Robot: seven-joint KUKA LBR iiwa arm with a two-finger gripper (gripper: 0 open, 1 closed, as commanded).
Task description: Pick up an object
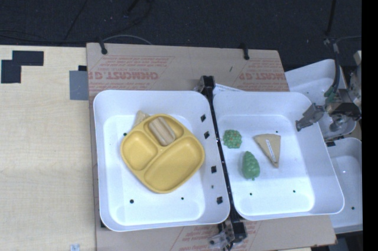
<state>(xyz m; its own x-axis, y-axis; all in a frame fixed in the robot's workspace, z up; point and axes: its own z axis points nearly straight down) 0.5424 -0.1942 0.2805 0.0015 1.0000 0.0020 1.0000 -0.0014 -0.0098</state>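
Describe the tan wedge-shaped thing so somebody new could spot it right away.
Look in the right bin. Three small items lie near its middle; the tan wedge is the rightmost. Its two neighbours, the round green piece and the long green piece, are green and lumpy, while it is flat and triangular.

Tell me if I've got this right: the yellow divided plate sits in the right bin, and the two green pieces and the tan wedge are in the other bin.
Not quite. The camera view shows the yellow divided plate in the left bin, not the right. The two green pieces and the tan wedge are in the other bin, the right bin.
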